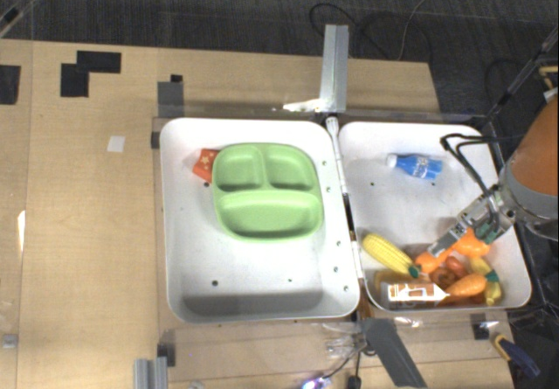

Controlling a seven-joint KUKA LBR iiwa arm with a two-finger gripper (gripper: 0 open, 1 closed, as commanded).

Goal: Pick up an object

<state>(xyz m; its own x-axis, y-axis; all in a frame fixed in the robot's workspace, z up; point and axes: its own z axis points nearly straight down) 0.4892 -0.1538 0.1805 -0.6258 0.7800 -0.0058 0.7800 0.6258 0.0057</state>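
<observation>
In the right bin (419, 138), a pile of toy food lies in the near corner: a yellow corn cob (388, 253), an orange piece (472, 246), a carrot (468, 286), a reddish-brown piece (449, 270) and a brown carton with a white label (412, 291). A small blue bottle (416, 166) lies apart near the far wall. My gripper (447, 246) reaches in from the right, slanted down to the left. Its tip is low over the pile, right against the orange piece and just right of the corn cob.
The left bin (188, 274) holds a green divided plate (265, 190) with a small red item (203, 165) at its left edge. A metal post (335, 64) stands behind the wall between the bins. Black cable (467, 160) loops over the right bin's far right side.
</observation>
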